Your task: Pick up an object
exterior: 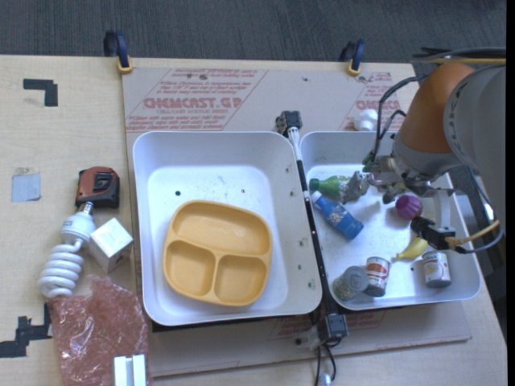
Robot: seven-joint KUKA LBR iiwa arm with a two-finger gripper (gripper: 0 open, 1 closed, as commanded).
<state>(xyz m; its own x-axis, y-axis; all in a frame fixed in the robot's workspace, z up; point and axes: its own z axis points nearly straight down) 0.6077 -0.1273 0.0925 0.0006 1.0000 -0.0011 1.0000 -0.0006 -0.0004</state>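
In the right bin [463, 292], near its far-left corner, lies a green toy [324, 186], the likeliest thing to pick up by my reading. It sits just to the left of the gripper [372, 179], with a small grey shape between them that I cannot make out; it may be part of the gripper or a separate object. Whether the gripper is released or clenched I cannot tell, since the wrist and cables cover it from above, and nothing is seen held. Just nearer than the toy a blue bottle [339, 218] lies with its long axis running from the far left toward the near right. A purple ball [408, 206] sits beneath the arm [451, 111], partly hidden. A banana [411, 250] and two cans [376, 274] lie along the near edge. The left bin [153, 215] holds a yellow tray [217, 252].
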